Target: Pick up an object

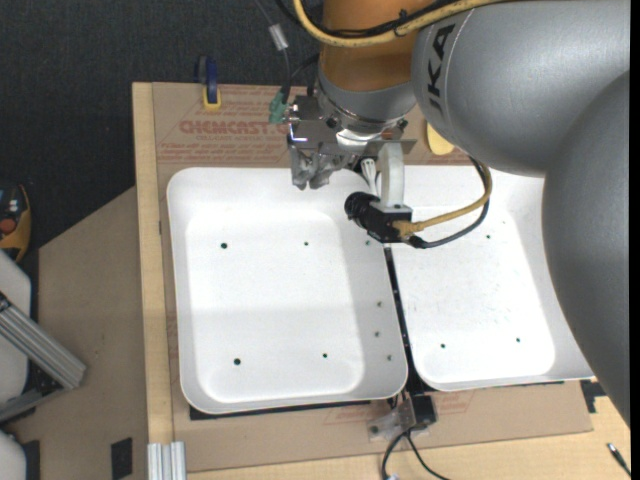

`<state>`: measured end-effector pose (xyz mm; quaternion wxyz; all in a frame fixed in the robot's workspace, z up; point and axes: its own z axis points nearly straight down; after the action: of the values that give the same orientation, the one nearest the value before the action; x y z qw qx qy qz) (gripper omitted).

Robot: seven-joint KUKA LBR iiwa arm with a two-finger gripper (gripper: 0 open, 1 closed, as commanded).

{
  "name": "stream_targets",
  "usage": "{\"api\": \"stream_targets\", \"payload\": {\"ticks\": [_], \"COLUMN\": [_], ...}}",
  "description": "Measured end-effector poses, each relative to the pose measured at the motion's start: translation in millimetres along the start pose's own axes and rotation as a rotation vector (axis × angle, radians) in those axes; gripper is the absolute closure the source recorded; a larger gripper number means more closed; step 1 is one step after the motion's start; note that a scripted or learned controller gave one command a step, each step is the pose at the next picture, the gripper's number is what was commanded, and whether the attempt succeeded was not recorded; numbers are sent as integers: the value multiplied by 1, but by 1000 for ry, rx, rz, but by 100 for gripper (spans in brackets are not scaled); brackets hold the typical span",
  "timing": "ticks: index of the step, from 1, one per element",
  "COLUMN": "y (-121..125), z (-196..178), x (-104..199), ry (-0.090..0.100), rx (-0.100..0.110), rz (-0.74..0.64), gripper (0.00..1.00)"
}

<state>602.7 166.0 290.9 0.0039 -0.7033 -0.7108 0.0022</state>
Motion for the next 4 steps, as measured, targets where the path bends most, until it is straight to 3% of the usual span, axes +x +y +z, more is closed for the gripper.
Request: {"api": "stream_targets", "payload": {"ticks": [1,2,3,4], "y": [5,61,64,34], "z": [-39,7,-38,31], "x": [-42,2,-58,-4], "ry": [-2,-2,-3,-2], "rx": [-15,-15,-15,2], "rz": [14,8,15,6], "gripper": [100,100,100,100]}}
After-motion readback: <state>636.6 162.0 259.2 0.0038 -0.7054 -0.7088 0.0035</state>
